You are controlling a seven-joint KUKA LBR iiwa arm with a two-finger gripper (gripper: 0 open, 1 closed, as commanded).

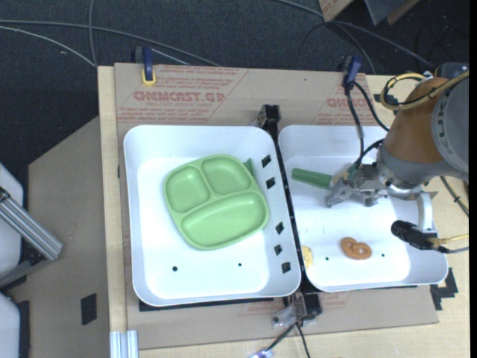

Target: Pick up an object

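Note:
In the right bin (373, 144) a green stick-shaped object (308, 177) lies near the left wall, pointing toward the arm. My gripper (339, 193) hangs low over this bin, just right of and slightly below the green object's near end, close to it; contact is unclear. An orange pretzel-like piece (356, 249) lies on the bin floor below the gripper, apart from it. A small yellow bit (307, 256) sits by the bin's lower left corner. The grey arm with its orange band (417, 129) comes in from the right.
The left bin (149, 222) holds a green divided plate (216, 201). A black clip strip (276, 200) runs along the wall between the bins. Cables (361, 125) trail over the right bin's back edge, and a black connector (410, 233) hangs near its right side.

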